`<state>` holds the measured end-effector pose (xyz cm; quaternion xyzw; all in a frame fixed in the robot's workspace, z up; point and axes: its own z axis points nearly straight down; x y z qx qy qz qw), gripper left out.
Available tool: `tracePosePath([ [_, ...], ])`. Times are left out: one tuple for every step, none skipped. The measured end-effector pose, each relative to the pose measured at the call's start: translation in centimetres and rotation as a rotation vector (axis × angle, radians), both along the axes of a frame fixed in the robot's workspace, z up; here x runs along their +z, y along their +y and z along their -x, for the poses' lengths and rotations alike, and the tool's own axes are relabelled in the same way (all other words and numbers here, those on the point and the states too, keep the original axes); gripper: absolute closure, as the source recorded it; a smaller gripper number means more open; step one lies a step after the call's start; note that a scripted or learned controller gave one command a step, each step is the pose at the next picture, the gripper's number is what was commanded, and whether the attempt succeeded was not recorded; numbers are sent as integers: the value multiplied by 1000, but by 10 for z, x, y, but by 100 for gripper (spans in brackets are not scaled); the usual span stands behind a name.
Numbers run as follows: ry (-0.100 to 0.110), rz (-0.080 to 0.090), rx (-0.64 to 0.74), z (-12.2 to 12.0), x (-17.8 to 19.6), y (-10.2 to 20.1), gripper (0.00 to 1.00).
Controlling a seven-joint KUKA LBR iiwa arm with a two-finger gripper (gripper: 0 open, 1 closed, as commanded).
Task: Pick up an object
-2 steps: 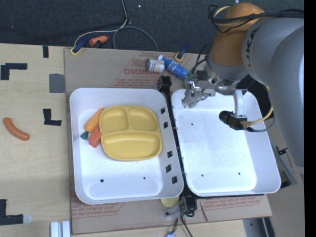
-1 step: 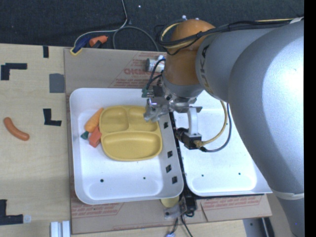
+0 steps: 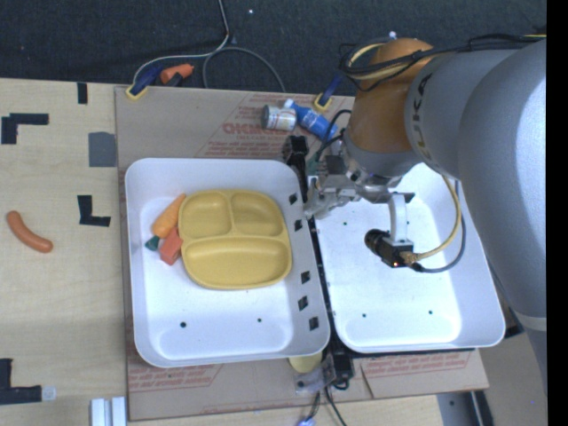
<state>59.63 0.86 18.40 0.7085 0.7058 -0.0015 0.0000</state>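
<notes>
**Arm low over the divider, tray lying in the left-hand bin**

While I watch from the overhead camera, nearest the lower edge of the frame I see the front rims of the two shallow white plastic bins, the left-hand bin [image 3: 213, 340] and the right-hand bin [image 3: 417, 327], touching along a central divider. Further up, in the middle of the left-hand bin, lies a yellow three-compartment plastic tray [image 3: 235, 238], flat and upright. Just beside its left edge, touching it, I see an orange carrot-shaped toy [image 3: 166, 218] and a small red-orange piece [image 3: 170, 250]. At centre right, a black cable fitting [image 3: 389, 247] hangs from the arm above the floor of the right-hand bin. Above that, the grey and orange arm [image 3: 461, 131] fills the upper right, and its gripper [image 3: 312, 198] sits by the divider near the tray's upper right corner; I cannot tell how it is set. Far left on the wooden bench lies an orange sausage-shaped toy [image 3: 28, 232]. At the top, a blue and silver clamp [image 3: 297, 118] rests on the cardboard.
</notes>
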Motion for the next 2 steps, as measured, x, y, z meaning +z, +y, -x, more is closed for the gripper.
tracePosePath([
  [0, -4, 12, 4, 0, 90, 100],
  [-1, -4, 14, -4, -11, 184, 100],
])
